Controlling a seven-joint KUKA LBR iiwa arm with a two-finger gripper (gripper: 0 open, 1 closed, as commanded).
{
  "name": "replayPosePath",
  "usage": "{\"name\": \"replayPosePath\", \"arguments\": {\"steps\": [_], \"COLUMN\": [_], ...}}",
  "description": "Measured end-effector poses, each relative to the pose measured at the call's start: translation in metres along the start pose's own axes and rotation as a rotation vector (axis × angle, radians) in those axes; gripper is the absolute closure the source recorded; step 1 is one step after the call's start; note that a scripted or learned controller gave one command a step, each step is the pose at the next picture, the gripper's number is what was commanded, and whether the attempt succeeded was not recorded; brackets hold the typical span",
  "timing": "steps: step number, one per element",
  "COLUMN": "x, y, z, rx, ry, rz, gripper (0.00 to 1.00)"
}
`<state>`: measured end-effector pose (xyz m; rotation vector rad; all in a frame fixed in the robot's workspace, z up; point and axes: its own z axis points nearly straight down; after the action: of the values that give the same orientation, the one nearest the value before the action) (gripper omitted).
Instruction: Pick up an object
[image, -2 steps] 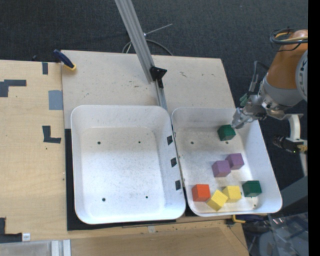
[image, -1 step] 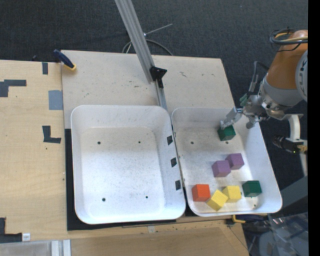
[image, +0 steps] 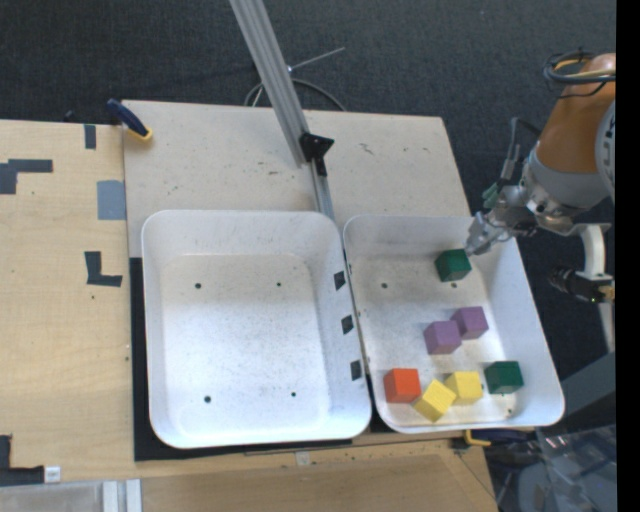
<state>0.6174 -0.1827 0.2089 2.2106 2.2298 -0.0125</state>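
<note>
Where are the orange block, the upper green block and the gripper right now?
orange block (image: 402, 384): camera view, its top face.
upper green block (image: 453, 265): camera view, its top face.
gripper (image: 480, 240): camera view, at its fingertips.

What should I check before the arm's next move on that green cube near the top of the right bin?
1. Target in view: green cube lies in the shallow white right-hand bin, upper part. Ok.
2. Hand position: just up and right of that cube, very near it. Ok.
3. Cube between the fingers: cannot tell.
4. Room around target: the two purple cubes sit apart, lower down. Ok.
5. Bin wall: hand is near the right rim; clearance cannot tell.
6. Other blocks, orange cube, yellow cubes, second green cube, cluster at the lower end, out of the way. Ok.
</note>
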Motion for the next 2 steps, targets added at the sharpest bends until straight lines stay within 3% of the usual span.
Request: {"name": "replayPosePath", "arguments": {"steps": [1, 2], "x": [0.000, 0.000], "y": [0.000, 0.000], "z": [0.000, -0.010], "rx": [0.001, 0.000], "ry": [0.000, 0.000], "rz": [0.000, -0.001], "gripper": [0.00, 1.00]}}
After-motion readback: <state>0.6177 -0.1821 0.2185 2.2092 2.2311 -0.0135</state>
